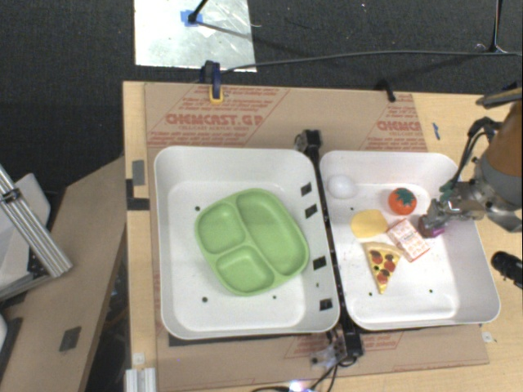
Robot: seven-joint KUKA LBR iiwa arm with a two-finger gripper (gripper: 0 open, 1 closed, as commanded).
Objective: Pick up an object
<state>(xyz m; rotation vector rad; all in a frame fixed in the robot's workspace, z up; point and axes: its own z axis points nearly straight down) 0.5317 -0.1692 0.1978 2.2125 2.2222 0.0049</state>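
We see the gripper just at three o'clock of the pink packet, which lies slanted from ten to four; we cannot tell the jaws' state.

Even, bright overhead light falls on the two white bins, which look nearly washed out. Glare flares on the foil sheet behind them (strongest near its middle). Shadows are soft and short; the focus is slightly soft throughout.
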